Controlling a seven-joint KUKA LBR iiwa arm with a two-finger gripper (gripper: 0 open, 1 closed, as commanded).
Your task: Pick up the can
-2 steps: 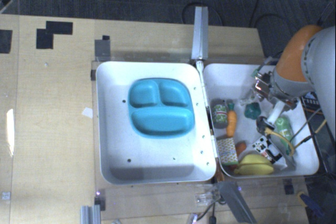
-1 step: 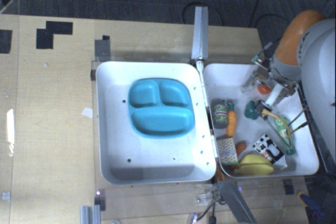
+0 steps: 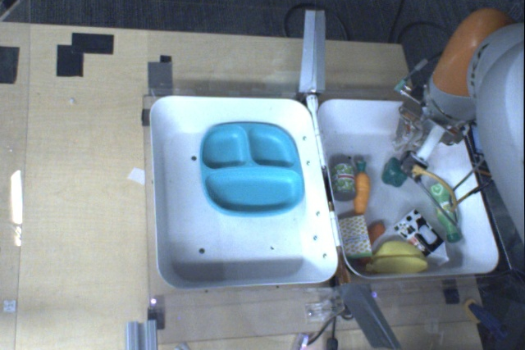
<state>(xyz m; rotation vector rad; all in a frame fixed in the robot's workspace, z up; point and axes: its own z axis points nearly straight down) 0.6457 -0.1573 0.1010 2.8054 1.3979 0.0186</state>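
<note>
Grey-lidded can (image 3: 344, 175) is located upright, left of and below the gripper (image 3: 408, 145); finger opening cannot be determined.

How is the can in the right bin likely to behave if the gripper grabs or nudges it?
The can looks small and rigid, so it probably won't deform. It seems to lie on its side against the carrot, so it may roll if nudged. Its smooth round wall could slip between the fingers.
</note>
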